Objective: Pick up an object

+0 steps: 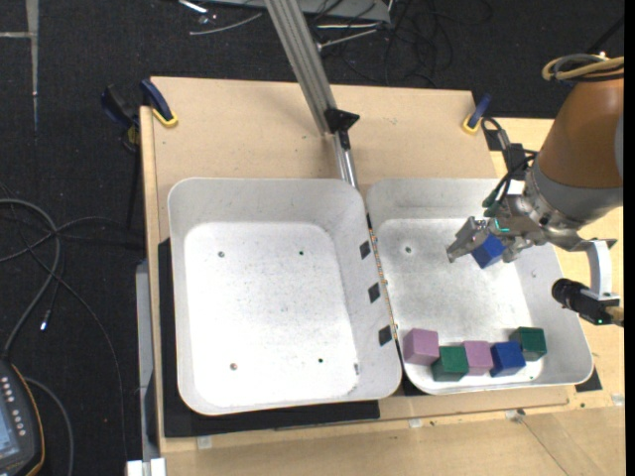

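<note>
Over the right-hand shallow white plastic bin (556, 310), the claw (483, 243) of the grey arm is clamped on a small blue cube (488, 254), held above the bin floor and partly hidden by the fingers. Along the bin's near wall lie five more blocks: a lilac cube (422, 345), a dark green cube (451, 362), a pink cube (478, 356), a blue cube (507, 356) and a green cube (532, 341). The left white bin (189, 266) adjoins it on the wooden desk (258, 132). The arm's upper part is cut off at the right.

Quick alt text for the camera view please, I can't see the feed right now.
The gripper holds a blue block between its fingers, above the right bin. Five blocks sit in a row along that bin's near edge: pink, green, pink, blue, green.
</note>
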Robot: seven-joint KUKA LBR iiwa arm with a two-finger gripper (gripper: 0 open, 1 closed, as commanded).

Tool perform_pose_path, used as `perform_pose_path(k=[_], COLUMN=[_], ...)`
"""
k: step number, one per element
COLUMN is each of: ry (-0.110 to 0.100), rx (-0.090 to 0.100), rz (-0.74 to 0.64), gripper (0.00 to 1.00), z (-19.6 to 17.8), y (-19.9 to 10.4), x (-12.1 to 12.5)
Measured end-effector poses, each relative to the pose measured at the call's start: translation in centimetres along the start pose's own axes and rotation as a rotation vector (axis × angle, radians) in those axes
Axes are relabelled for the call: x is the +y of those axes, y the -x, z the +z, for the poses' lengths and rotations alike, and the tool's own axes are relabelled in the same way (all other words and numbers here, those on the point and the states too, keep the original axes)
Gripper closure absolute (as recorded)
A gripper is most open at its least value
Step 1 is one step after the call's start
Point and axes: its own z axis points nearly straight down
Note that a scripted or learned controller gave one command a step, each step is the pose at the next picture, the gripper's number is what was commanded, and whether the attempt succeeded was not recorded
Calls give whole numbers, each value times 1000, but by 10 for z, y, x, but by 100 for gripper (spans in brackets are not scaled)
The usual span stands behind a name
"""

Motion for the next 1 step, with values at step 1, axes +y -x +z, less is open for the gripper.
perform_pose_path(k=[1], ry=[-8], rx=[0], rz=[6], gripper=[0], z=[98], y=[45], x=[-35])
